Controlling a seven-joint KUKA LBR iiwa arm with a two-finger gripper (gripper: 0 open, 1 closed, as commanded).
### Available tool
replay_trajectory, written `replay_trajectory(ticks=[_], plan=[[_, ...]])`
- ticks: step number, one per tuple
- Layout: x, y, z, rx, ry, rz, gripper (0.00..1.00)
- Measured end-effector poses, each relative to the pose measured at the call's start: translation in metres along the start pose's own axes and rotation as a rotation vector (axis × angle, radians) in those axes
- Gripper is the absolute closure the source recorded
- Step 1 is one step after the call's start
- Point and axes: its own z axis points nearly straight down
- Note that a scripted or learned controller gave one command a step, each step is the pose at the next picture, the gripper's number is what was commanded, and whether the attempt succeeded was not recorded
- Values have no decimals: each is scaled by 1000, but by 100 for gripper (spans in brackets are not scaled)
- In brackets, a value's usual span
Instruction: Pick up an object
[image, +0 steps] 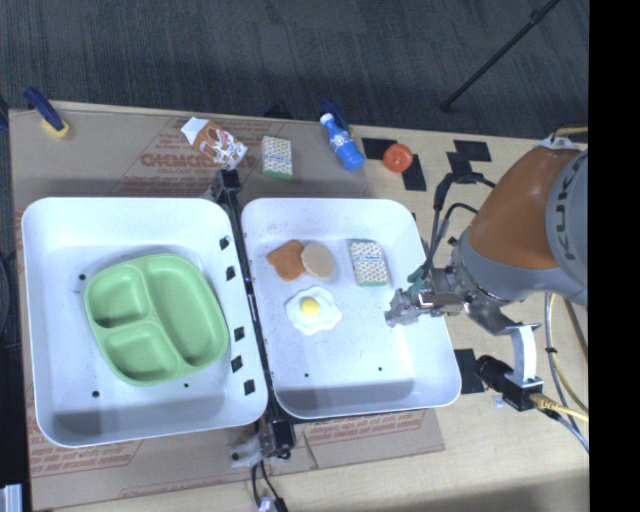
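Gripper (405, 308) hangs over the right bin's (400, 385) right side, can't tell its state, and the fried egg (313, 311) nearby looks flat enough to slip any pinch.

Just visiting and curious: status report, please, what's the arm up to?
Gripper over right bin, nothing seen held. Fried egg toy nearest, just left. No obstruction between.

Red print on cardboard sheet (160, 160) under the bins reads roughly "CHEMCH…", partly covered; "KU" of KUKA on arm (572, 215); rest illegible
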Motion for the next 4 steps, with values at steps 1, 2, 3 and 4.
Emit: replay_trajectory(ticks=[1,2,3,4], plan=[[32,0,-7,2,3,0,100],[31,0,-7,3,2,0,0],[75,8,140,6,3,-1,0],[75,9,129,7,3,-6,100]])
